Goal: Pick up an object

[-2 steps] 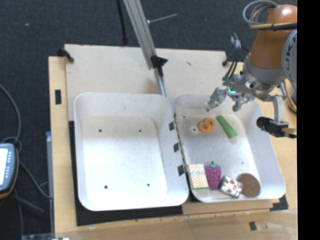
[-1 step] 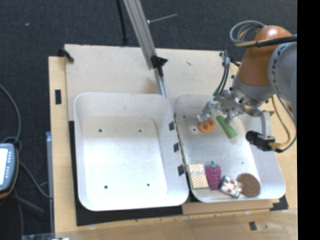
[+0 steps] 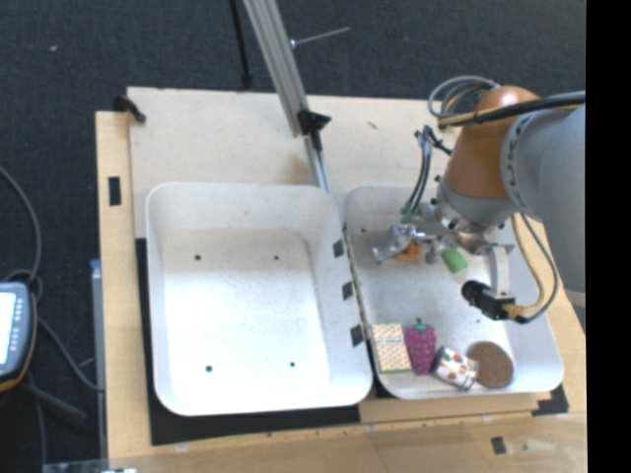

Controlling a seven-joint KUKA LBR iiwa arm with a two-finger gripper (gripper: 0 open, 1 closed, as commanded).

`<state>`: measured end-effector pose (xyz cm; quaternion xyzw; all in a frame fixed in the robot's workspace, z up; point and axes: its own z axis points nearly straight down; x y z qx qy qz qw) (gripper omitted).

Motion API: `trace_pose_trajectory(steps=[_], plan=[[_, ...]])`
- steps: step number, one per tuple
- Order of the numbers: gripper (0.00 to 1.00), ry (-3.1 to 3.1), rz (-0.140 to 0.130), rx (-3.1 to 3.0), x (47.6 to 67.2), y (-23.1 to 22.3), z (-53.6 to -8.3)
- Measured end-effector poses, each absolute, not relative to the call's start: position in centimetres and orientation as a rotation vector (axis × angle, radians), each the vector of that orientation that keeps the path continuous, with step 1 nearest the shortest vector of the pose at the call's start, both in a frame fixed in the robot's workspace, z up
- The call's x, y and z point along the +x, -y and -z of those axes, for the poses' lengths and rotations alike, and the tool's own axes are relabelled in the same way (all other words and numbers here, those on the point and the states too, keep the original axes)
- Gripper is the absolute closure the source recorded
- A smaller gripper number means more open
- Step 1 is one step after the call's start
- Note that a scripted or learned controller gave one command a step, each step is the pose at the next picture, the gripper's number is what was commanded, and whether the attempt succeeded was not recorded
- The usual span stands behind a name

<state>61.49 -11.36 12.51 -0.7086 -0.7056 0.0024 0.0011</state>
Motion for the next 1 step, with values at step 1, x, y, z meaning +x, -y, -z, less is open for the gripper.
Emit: trace_pose_trajectory(steps=[1], plan=[[0.00,2.217,-0.005,-2.227,61.46,11.52,-9.97]])
